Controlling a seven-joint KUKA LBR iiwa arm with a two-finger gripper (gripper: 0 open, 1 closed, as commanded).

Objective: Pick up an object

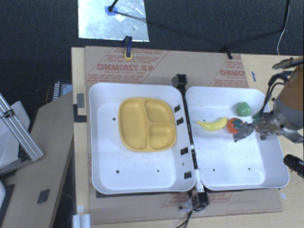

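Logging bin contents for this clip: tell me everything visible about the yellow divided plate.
The yellow divided plate lies flat in the left bin, slightly above its middle. It looks like smooth matte plastic, a rounded square with three compartments: one long one along its left side and two smaller ones on the right, stacked top and bottom. It sits a little rotated against the bin's edges. Nothing rests in it, and it touches the bin floor alone.

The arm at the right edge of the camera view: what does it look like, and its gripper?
The arm is grey with an orange band above the wrist, and thin dark cables loop beside it. The gripper is small, dark grey metal.
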